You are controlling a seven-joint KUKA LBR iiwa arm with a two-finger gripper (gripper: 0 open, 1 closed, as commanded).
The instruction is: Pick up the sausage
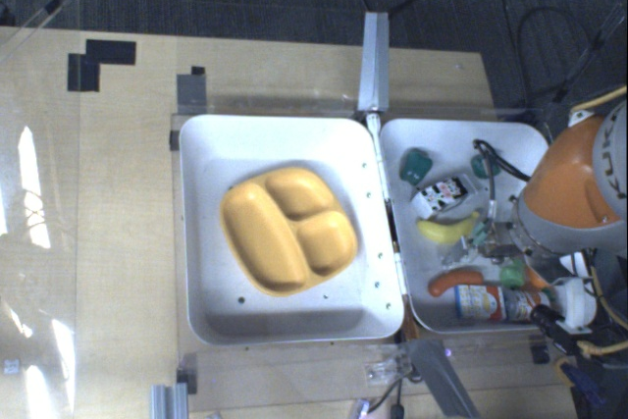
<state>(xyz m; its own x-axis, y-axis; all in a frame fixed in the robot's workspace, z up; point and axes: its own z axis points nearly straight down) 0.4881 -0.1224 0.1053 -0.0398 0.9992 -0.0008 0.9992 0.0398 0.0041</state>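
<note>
While I am watching from above, the short orange-red sausage (454, 282) is lying in the right-hand shallow white bin (525, 140) near its front wall, its long axis running roughly left to right, its left end tipping slightly toward the front. The gripper (488, 245) is hanging just behind and a little to the right of it, beside a yellow banana-shaped toy (444, 230). How it is set I cannot tell; it is gripping nothing I can see.
</note>
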